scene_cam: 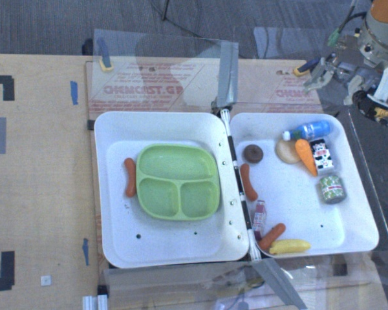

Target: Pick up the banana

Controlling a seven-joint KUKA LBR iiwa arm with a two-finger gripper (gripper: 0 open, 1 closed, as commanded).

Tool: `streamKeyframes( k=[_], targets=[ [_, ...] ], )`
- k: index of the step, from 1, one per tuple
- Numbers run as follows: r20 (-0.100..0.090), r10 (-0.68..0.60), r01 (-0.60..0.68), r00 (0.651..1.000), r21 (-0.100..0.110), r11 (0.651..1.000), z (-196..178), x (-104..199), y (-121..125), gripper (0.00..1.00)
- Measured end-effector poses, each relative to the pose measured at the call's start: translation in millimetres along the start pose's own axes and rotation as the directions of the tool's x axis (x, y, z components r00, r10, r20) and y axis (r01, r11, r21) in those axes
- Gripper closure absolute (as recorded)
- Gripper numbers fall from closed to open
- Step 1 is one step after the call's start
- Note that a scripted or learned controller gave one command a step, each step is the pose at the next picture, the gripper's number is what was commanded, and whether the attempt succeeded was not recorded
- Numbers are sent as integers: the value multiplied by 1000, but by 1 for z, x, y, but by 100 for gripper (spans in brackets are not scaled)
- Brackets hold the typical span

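Desk carries 2 white bins side by side. Left bin (110,237) holds a green plate (178,182) with 3 compartments, near the bin's centre, and 1 sausage (130,177) lying just beside the plate's left rim.

Right bin (359,228) holds the rest. Banana (290,246) lies flat at the bin's front edge, near its front-left corner, long axis along that edge. A 2nd sausage (271,236) lies at a slant touching or just beside the banana's left end. A 3rd sausage (248,181) lies along the bin's left wall, with a small pink packet (259,216) just in front of it. Brown disc (253,153) sits near the back-left part. Toward the back-right: blue bottle (308,131) on its side, a tan round item (286,152), a carrot (306,157) lying across it, a small printed box (321,156) beside the carrot, and a green-speckled can (332,189) in front of the box.

Arm enters at the desk's back-right corner. Jaws (320,72) hang above the desk behind the right bin, well apart from the banana; appear spread, pinching nothing.
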State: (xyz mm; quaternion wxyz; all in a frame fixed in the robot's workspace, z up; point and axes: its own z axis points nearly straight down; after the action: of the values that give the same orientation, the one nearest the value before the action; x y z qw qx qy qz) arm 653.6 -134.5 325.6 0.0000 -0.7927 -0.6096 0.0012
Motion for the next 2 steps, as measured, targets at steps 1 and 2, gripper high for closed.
streamKeyframes(
  k=[1,2],
  targets=[
    [-2,-220,220,976,3,976,144,41,-23,0],
    [-4,-375,375,927,4,927,207,30,-41,0]
  ],
)
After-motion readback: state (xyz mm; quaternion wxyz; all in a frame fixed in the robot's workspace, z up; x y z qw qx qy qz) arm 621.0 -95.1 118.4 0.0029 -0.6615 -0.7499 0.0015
